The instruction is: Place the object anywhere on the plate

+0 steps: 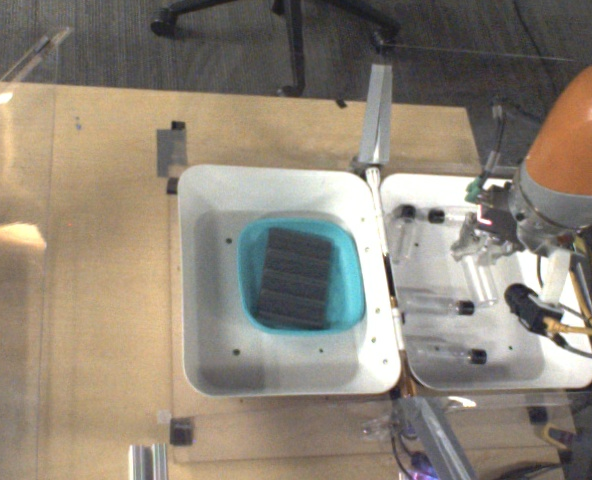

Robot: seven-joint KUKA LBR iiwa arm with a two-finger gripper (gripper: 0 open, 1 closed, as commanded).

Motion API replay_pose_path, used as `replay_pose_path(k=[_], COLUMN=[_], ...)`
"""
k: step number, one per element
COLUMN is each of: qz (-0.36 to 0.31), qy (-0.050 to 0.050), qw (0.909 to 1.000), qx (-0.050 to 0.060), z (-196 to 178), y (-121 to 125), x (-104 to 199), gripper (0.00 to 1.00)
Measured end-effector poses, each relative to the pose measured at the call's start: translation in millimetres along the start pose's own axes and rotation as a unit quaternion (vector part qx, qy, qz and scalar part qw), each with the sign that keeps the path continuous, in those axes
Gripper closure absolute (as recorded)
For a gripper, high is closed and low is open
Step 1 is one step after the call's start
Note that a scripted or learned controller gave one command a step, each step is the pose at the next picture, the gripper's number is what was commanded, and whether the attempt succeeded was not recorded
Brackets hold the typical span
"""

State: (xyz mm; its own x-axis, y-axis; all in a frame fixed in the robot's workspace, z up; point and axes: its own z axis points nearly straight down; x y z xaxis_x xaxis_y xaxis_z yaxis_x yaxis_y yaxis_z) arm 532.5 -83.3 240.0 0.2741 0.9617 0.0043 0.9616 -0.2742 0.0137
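Lay flat in the left bin [206, 368]: a dark grey ribbed block [296, 276], rectangular, resting on the turquoise plate [352, 278] at centre frame. Sat on a pale wooden bench [76, 298], with grey carpet and a black office chair base [286, 18] across the top. In the right bin [576, 368] lay clear tubes with black caps [446, 311]. Hovered at right frame: the gripper [481, 240], finger state impossible to tell. No legible writing.
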Motion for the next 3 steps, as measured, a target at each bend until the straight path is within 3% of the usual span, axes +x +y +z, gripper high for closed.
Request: replay_pose_path(k=[1,2,3], qz=[-0.018,-0.018,-0.018], qy=[-0.001,-0.001,-0.001], qw=[0.9998,0.9998,0.9998], qx=[0.005,0.005,0.005], z=[47.1,47.0,46.9], y=[-46.0,-45.8,-45.8], x=[93.3,93.0,93.0], gripper=[1.00,0.00,0.00])
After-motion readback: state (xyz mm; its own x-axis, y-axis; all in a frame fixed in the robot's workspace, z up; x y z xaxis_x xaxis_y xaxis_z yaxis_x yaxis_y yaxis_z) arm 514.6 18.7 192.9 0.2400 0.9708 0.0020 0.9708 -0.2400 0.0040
